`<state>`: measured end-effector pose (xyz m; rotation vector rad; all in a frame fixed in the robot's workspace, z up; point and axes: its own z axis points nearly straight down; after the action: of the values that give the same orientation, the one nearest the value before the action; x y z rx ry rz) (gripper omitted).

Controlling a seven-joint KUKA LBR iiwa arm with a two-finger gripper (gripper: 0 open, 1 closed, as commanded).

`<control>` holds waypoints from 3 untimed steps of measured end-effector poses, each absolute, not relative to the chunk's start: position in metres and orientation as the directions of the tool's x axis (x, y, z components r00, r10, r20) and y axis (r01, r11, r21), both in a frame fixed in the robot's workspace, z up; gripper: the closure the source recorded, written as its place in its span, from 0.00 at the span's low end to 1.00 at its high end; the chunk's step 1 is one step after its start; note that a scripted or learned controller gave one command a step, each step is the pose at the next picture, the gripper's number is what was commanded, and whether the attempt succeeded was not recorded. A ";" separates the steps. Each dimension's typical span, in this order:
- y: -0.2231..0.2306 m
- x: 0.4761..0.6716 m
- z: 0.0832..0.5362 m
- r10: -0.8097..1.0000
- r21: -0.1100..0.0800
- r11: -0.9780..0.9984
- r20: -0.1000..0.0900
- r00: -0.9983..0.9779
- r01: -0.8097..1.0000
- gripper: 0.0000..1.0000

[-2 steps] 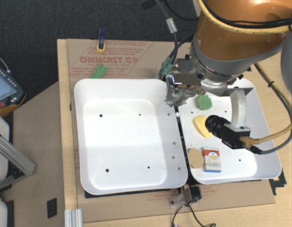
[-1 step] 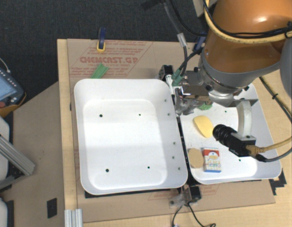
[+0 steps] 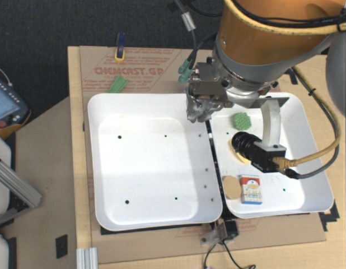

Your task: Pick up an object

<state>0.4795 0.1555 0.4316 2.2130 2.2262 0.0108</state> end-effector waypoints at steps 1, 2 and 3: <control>0.111 0.479 0.420 1.000 -0.004 -0.004 -0.001 0.004 1.000 1.00; 0.081 0.479 0.356 1.000 -0.009 -0.005 -0.002 0.005 1.000 1.00; 0.124 0.479 0.379 1.000 0.004 0.005 0.002 -0.005 1.000 1.00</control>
<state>0.4794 0.1242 0.3789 2.2150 2.2257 0.0059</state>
